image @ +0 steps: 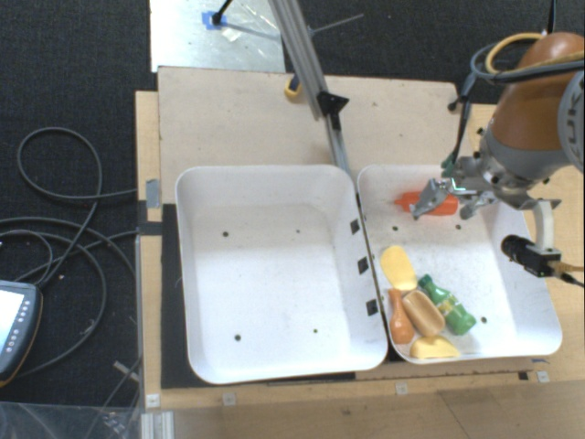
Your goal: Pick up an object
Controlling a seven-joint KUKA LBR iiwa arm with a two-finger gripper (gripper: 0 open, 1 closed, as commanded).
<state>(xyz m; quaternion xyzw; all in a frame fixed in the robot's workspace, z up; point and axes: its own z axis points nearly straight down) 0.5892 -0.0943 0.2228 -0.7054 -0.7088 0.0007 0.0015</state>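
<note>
An orange-red toy (404, 201) lies near the back of the right bin (535, 323). My gripper (443, 210) hangs right over it with its fingers spread. One fingertip (419, 211) crosses the toy's middle and the other sits just past its right end. I cannot tell whether the fingers touch the toy. Toward the bin's front left lie a yellow piece (398, 265), an orange carrot-like piece (400, 316), a tan bun (423, 311), a green toy (450, 307) and a small yellow piece (434, 347), packed close together.
The left bin (196, 245) stands beside the right one, sharing a divider edge with black clips (363, 265). A metal pole (306, 58) slants across the back of the bench. A black fitting on the arm (526, 254) hangs over the right bin's right side.
</note>
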